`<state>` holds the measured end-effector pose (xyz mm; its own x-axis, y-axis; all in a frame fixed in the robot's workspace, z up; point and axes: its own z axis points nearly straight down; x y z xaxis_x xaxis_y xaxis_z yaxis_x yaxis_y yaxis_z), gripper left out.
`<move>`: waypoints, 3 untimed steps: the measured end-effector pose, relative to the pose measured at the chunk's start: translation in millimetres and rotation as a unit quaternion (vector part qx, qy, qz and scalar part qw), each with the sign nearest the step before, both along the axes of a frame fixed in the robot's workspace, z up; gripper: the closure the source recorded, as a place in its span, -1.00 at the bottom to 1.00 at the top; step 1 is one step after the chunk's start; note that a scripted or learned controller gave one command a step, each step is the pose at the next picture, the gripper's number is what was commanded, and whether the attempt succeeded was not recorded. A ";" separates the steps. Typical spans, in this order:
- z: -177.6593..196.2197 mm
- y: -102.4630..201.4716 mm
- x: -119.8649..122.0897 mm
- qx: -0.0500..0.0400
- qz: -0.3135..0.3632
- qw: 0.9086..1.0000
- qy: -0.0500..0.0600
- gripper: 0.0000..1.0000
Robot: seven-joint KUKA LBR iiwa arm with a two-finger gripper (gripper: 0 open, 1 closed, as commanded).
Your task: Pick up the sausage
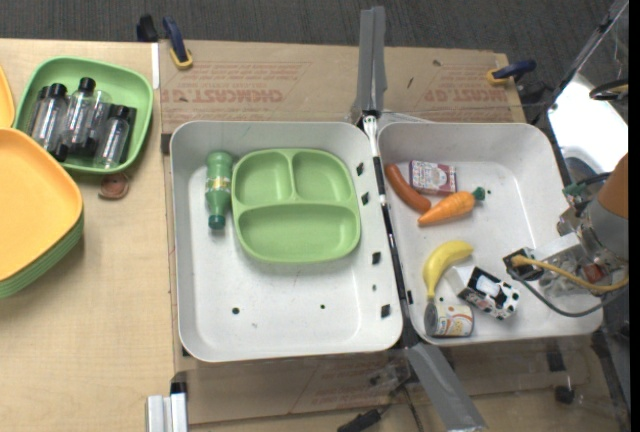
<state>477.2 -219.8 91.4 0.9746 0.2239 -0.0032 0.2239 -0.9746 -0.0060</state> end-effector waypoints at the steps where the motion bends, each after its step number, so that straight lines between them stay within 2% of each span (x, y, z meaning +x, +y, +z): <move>1: -0.6 0.1 -0.3 0.000 0.012 1.000 0.001 1.00; 2: 14.7 -2.0 -0.8 -0.002 -0.011 1.000 0.000 1.00; 3: -0.3 -0.1 0.1 0.000 -0.002 1.000 0.000 1.00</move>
